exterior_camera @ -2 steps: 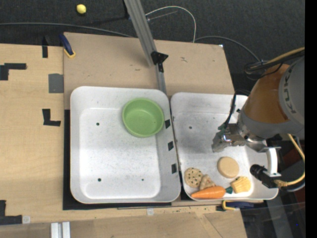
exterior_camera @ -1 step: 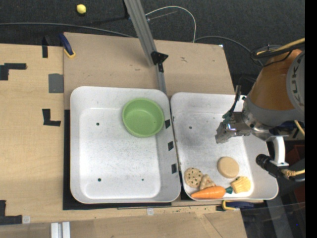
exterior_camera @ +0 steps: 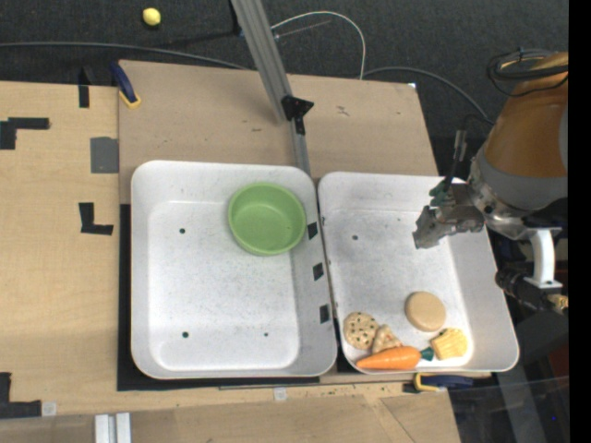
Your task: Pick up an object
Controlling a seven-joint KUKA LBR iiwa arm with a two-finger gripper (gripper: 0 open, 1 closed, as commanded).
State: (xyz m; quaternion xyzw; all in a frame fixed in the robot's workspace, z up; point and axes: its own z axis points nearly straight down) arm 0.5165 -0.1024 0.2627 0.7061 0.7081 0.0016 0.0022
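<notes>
A: Where is the gripper [exterior_camera: 434, 227] right now?

B: Over the right bin [exterior_camera: 388, 201], toward its 2 o'clock corner, above bare white floor. It is dark grey and seen from above. I cannot tell how it is set, spread or pressed together, and nothing shows between its tips.

A: And the arm behind it?

B: The arm [exterior_camera: 526, 146] comes in from 3 o'clock, with the orange band sitting above the grey wrist.

A: What could it pick up?

B: The toys are clustered at the right bin's 5 o'clock end, well apart from the gripper. A round tan bun [exterior_camera: 426, 311] lies nearest to it. At 7 o'clock from the bun is a chocolate-chip cookie [exterior_camera: 359, 327], with a second speckled biscuit [exterior_camera: 385, 339] touching it. An orange carrot [exterior_camera: 391, 359] with a green stub lies along the bin's near wall, just below the biscuits. A yellow ridged piece [exterior_camera: 450, 343], hard to identify, sits at 5 o'clock from the bun, near the carrot's green end.

A: And the other bin?

B: The left bin [exterior_camera: 185, 293] holds a green bowl [exterior_camera: 267, 218], upright, in its 1 o'clock corner, close to the wall shared with the right bin.

A: Anything beyond the bins?

B: A small yellow ball [exterior_camera: 151, 16] lies on the dark floor at 11 o'clock, far from the bench.
</notes>
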